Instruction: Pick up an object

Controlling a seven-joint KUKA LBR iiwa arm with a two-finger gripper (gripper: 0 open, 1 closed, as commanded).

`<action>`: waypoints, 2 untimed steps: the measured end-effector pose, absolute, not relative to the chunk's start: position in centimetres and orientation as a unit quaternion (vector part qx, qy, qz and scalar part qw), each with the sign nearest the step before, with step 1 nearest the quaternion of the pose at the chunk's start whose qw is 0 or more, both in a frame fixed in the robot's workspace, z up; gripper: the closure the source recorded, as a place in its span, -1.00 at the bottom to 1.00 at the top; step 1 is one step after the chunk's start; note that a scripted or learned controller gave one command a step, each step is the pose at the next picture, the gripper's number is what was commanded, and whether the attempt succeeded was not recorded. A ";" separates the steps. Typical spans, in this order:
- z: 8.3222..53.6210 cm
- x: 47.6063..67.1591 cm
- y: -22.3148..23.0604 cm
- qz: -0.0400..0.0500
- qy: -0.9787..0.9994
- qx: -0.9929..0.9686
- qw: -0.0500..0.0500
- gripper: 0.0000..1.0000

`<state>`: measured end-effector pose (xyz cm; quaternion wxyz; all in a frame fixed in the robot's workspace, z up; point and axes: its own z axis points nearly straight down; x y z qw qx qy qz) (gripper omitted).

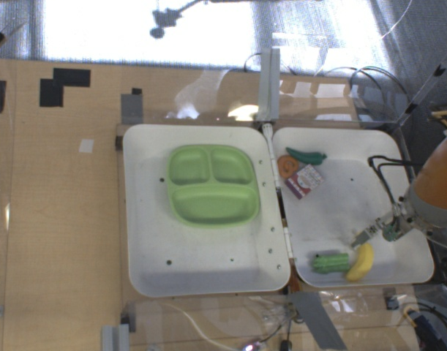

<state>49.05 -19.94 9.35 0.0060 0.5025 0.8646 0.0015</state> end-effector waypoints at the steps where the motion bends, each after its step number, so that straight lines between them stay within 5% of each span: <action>1: 9.4 52.2 -13.3 0.002 0.915 0.404 0.012 -1.00; 2: 10.6 60.6 -15.3 0.001 0.855 0.519 0.004 -1.00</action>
